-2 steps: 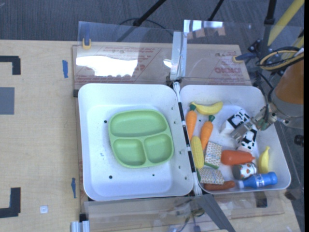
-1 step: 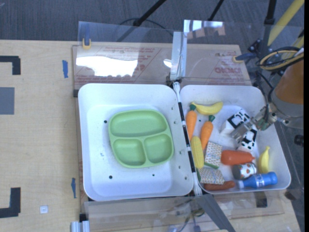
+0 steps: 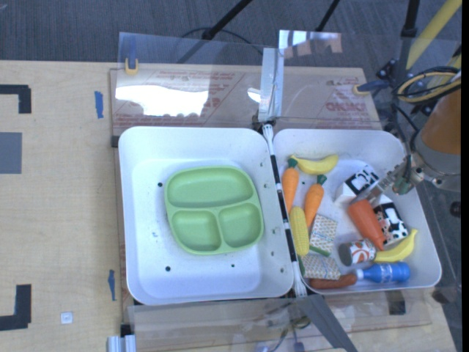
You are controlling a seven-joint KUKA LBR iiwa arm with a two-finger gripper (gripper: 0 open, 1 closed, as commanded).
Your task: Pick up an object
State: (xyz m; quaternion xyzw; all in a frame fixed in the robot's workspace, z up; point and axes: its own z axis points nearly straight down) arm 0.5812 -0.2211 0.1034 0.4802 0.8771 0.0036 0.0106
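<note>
The right bin [image 3: 425, 218] holds many toy foods: a banana [image 3: 315, 163] at the back, two small carrots [image 3: 290, 185] [image 3: 314, 200], a corn cob [image 3: 298, 229], a big orange carrot [image 3: 366, 222], a black-and-white box [image 3: 360, 180], a black-and-white cow figure [image 3: 393, 224], a second banana [image 3: 401, 246], a blue bottle [image 3: 385, 273] and a red sausage [image 3: 333, 282]. My gripper [image 3: 390, 183] hangs over the bin's right side. It is just right of the black-and-white box and above the big carrot's top end.
The left bin [image 3: 139, 160] carries a green divided plate [image 3: 214, 210]. Patterned packets [image 3: 324, 233] and a small round can [image 3: 355, 253] lie among the toys. Clear plastic walls [image 3: 271, 86] rise behind both bins. Cables [image 3: 429, 79] hang at the far right.
</note>
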